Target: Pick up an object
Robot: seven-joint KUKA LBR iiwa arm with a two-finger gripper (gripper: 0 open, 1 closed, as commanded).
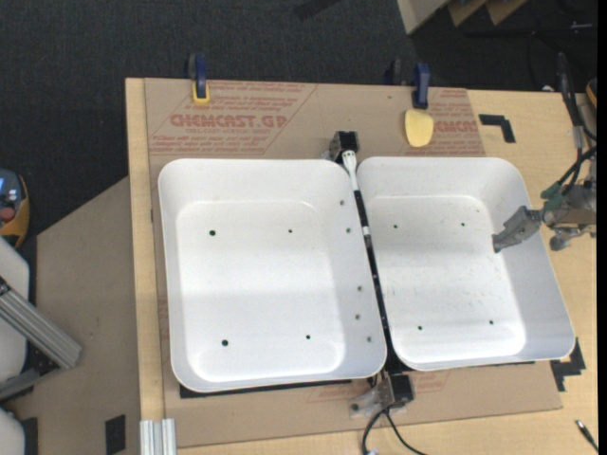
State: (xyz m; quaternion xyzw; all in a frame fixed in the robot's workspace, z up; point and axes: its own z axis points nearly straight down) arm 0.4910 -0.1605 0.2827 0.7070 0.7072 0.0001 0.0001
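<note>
Two shallow white bins sit side by side on a brown board: the left bin (180, 254) and the right bin (531, 301). A small pale yellow object (418, 128) lies on the board just behind the right bin, outside it. At the right bin's right wall, my gripper (508, 232) shows as a grey tip reaching in low over the rim. The rest of it is cut off by the view's edge. Nothing shows in its grasp.
Blue clamps (198, 68) (420, 77) pin the board's far edge. A black bracket (344, 144) and a strip run between the bins. Cables (384, 398) lie at the front. A metal rail (38, 325) sits off the board at the left.
</note>
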